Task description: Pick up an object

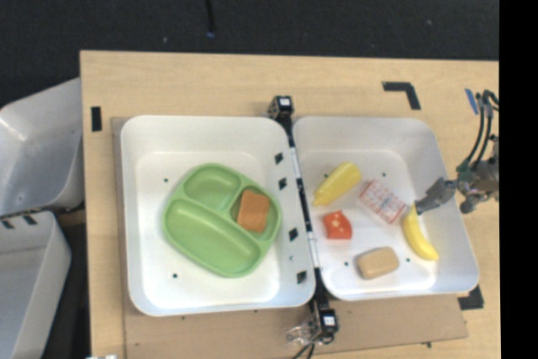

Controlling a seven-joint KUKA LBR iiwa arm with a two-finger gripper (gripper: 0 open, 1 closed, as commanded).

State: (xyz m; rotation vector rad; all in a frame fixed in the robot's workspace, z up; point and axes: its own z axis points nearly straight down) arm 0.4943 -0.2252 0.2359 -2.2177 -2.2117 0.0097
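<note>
The tool (439,196), its open-or-closed state impossible to tell, hangs over the right bin's (445,149) edge just above the banana (419,237), whose curved skin could slip a pinch.

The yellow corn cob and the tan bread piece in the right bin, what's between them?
In the camera view, the small red block lies between the corn cob and bread piece.

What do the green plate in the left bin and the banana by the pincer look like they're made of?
Green plate: likely moulded plastic, one even matte green with raised dividers forming compartments.
Banana: probably a plastic or rubber toy, uniform bright yellow with a smooth skin and no spots; the view is too coarse to be sure.
</note>
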